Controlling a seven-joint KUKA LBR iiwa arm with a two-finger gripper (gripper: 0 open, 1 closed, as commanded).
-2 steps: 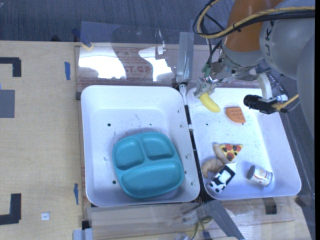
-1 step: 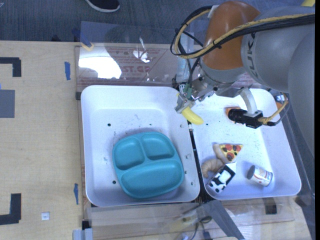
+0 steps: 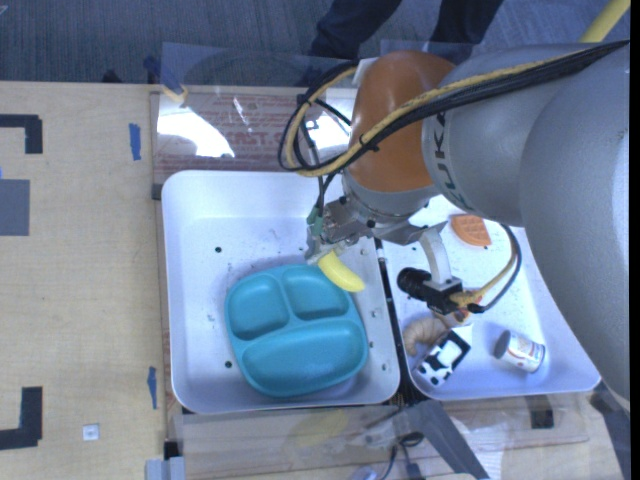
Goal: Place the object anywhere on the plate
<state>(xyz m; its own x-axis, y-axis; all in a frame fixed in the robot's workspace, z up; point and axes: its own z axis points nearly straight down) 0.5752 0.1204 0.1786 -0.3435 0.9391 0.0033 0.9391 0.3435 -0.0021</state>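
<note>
Evidently the object in question is the small yellow banana [image 3: 341,272], likely a toy, lying at the upper right rim of the blue divided plate [image 3: 295,333] in the left bin [image 3: 200,268]. The gripper [image 3: 327,240] hangs just above its upper end, right at the wall between the two bins. Whether the banana sits between the fingers cannot be made out from this angle, as the wrist hides them, so no claim of a hold is safe.

As a judgement, the banana looks light and stiff, with a smooth, probably slippery plastic skin and a curved body. A pinch across its middle, where it is thickest, would likely be steadier than one near a tapered tip, from which it could squirt out.

The plate has three shallow compartments with raised ridges; a drop onto a ridge or the rim might let the fruit roll off. The compartments are bare, so there is ample room to land it.

The white bin floor appears slick and speckled. The right bin [image 3: 560,368] holds an orange piece [image 3: 470,230], a small can [image 3: 520,349] and a black-and-white marked block [image 3: 441,359], all well apart from the plate.
</note>
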